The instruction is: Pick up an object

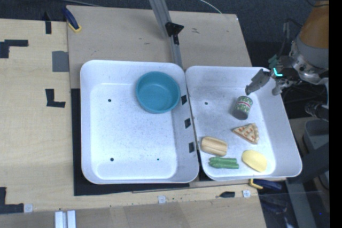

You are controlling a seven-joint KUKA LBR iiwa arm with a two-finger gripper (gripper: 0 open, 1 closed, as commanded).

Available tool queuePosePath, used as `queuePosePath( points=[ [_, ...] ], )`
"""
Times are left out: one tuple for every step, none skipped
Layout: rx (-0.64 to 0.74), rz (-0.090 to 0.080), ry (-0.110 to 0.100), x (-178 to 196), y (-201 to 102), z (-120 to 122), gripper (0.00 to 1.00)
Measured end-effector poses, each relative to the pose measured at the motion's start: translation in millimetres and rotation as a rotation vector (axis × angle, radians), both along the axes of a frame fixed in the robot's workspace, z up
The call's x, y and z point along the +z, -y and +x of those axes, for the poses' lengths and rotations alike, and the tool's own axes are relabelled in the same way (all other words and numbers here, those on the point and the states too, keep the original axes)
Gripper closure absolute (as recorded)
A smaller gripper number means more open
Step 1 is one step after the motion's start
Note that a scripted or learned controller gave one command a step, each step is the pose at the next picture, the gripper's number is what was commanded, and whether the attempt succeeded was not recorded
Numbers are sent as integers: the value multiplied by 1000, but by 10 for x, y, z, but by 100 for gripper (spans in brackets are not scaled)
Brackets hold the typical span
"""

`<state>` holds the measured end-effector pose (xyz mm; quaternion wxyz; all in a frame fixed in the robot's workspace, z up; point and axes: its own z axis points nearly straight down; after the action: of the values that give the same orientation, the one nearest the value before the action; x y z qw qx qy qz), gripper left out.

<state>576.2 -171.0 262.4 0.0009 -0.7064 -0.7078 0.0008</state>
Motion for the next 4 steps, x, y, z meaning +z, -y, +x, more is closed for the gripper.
queuePosePath(
  points=[
    [0, 0, 1, 3, 0, 2, 0],
    [0, 1, -5, -624, -72, -29, 0],
    [-1, 1, -7, -1262, -115, -93, 0],
    [0, -3, 3, -1744, -116, -89, 0]
  ],
)
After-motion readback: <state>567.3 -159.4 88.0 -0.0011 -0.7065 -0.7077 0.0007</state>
